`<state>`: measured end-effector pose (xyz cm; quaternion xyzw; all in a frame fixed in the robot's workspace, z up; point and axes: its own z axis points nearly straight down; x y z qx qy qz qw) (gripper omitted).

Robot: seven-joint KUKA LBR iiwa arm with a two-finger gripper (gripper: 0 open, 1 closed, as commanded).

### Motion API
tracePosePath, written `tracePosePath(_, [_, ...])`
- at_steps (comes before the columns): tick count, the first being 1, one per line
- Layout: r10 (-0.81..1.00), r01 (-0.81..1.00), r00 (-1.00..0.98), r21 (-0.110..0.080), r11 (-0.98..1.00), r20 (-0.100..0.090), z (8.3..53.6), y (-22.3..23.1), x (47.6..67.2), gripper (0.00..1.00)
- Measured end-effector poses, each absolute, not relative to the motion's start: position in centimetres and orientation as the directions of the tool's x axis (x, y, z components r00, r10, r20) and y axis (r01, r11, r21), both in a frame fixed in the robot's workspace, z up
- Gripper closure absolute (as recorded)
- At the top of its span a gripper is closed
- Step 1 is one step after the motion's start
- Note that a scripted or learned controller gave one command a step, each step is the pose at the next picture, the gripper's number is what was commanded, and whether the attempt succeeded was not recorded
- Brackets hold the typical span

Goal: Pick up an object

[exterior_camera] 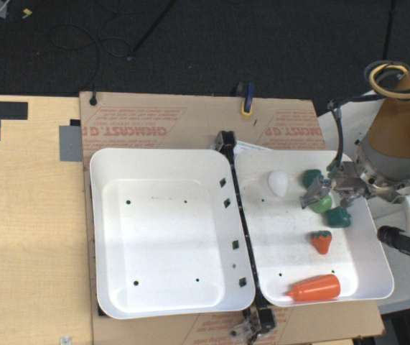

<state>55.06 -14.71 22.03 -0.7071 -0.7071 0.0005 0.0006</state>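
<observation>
The right bin [377,282] holds a white ball [279,183], a dark green piece [311,177], a light green object [323,204], a teal block [338,218], a small red strawberry-like toy [322,242] and an orange carrot-like toy [314,288]. My gripper [318,192] reaches in from the right and hangs low over the green cluster, its dark fingers right beside the light green object. Whether anything sits between the fingers is hidden by the gripper body.
The left bin [104,192] lies next to the right one, split from it by a black divider with clips [235,214]. Both rest on a cardboard sheet [154,124]. A blue and yellow clamp [247,99] grips the cardboard's far edge.
</observation>
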Motion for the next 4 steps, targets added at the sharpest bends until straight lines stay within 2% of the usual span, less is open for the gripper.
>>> tracePosePath(1, [1.0,1.0,0.001,-0.004,-0.001,0.0,11.0,-21.2,58.6,0.0])
tracePosePath(2, [1.0,1.0,-0.002,0.0,0.002,0.0,8.6,-21.3,64.5,0.0])
tracePosePath(3, [1.0,1.0,0.001,-0.004,0.0,0.0,12.0,-21.4,59.2,0.0])
tracePosePath(4, [1.0,1.0,-0.004,-0.002,0.004,0.002,8.6,-18.4,63.0,0.0])
